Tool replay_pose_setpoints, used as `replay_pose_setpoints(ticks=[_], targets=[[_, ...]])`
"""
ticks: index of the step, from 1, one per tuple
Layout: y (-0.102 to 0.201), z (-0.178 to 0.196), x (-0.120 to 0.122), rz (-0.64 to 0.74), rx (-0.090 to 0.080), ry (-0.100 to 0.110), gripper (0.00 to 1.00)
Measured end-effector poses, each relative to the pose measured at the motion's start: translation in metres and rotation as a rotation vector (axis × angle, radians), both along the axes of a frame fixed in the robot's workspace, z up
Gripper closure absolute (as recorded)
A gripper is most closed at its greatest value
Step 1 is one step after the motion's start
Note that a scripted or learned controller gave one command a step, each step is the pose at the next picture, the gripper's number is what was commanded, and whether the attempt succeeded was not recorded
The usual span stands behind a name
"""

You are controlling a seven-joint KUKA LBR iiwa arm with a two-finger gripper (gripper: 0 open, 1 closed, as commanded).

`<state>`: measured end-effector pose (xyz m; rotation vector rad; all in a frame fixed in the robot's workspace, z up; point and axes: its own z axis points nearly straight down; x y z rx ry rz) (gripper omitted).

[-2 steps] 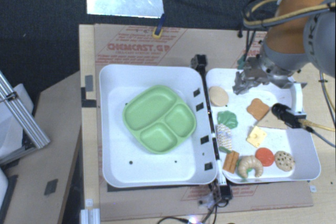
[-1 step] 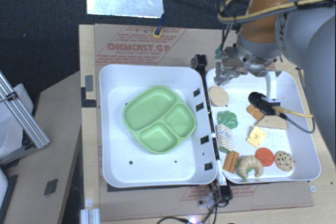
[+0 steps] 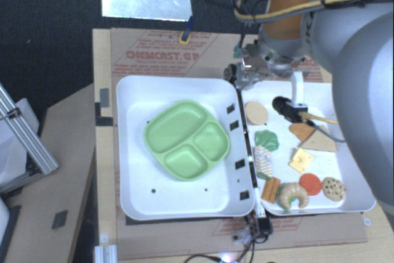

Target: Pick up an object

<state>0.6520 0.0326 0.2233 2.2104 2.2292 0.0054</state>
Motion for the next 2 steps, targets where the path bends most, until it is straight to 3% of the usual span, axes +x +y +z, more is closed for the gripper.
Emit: replay_pose_setpoints(ticks=[1,2], targets=[[0.026,-0.002,0.014,-0.001,0.000,0.001,1.00],[0.007,-0.006,0.012,-0.009,-0.002,0.002,1.00]])
